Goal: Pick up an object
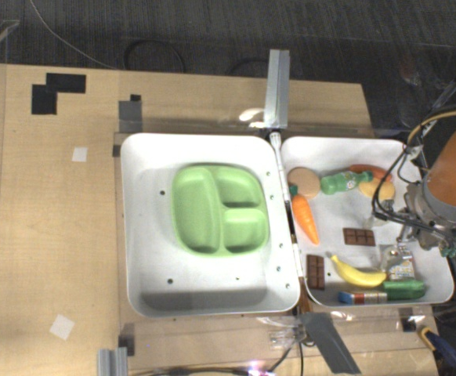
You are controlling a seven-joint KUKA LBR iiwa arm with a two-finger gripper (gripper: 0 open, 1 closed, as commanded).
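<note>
The right bin (439, 288) holds several toy foods. A tan egg-like ball (304, 182), a green bottle (345, 182) and an orange-and-yellow piece (377, 180) lie along the back. A carrot (306, 219) lies by the left wall. Two chocolate bars (360, 236) (315, 270), a banana (357, 272), a green cucumber (404, 289) and a marker (361, 297) sit toward the front. My gripper (401, 261) hangs low in the bin's right front part, just above the cucumber and right of the banana's tip. The arm's orange band (455, 171) is above it.
The left bin (146, 288) holds a green divided plate (218, 208). A metal post (277, 88) stands behind the wall between the bins. Cables (392, 190) loop from the wrist over the right bin's back corner.
</note>
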